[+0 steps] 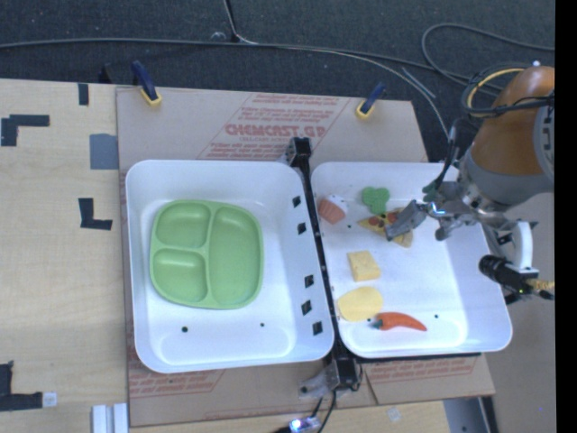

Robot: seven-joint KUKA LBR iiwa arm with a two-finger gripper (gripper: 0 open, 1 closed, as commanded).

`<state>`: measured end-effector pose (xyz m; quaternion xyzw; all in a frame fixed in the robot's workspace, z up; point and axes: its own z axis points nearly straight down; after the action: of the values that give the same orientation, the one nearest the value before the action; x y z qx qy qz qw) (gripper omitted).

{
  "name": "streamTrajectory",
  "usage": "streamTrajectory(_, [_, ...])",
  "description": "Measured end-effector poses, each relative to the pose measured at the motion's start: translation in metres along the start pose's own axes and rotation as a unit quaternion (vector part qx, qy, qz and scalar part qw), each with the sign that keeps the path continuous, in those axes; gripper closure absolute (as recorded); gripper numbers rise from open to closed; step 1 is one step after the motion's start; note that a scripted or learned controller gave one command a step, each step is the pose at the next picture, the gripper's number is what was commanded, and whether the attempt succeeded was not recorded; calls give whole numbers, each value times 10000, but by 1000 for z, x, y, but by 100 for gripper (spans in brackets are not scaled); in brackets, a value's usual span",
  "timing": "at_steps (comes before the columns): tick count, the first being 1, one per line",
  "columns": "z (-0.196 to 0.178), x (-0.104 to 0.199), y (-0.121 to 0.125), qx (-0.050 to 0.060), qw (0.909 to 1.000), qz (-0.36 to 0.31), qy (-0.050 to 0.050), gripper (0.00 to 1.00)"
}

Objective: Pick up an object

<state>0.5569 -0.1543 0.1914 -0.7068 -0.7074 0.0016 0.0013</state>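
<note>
While my arm (509, 142) leans in from the right, its claw (403, 222) hangs low over the right bin (482, 327).
I cannot tell the claw's state. It touches a yellow scrap (401, 238); green piece (375, 198) just up-left, yellow block (363, 265) below-left, carrot (399, 322) well below.

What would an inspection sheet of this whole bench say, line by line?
Surface: cardboard sheet on a wooden bench, bearing a left bin and a right bin.
Job's things: in the right bin, toy carrot, yellow round piece, yellow square piece, green piece, pink piece.
Clutter: green divided plate in the left bin.
Grippers: gripper low over the right bin's upper part; hold cannot be told.
Cables: black cables behind the bench.
Surroundings: two clamps on the cardboard's far edge.
</note>
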Motion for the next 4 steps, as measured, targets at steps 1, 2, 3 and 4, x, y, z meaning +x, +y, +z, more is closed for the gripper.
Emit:
streamTrajectory(1, [46, -1, -7, 9, 10000, 1, 3, 0])
streamTrajectory(2, [91, 3, -7, 8, 10000, -3, 4, 0])
streamTrajectory(3, [78, 4, -6, -2, 10000, -10, 4, 100])
streamTrajectory(4, [15, 4, -3, -42, 10000, -3, -3, 100])
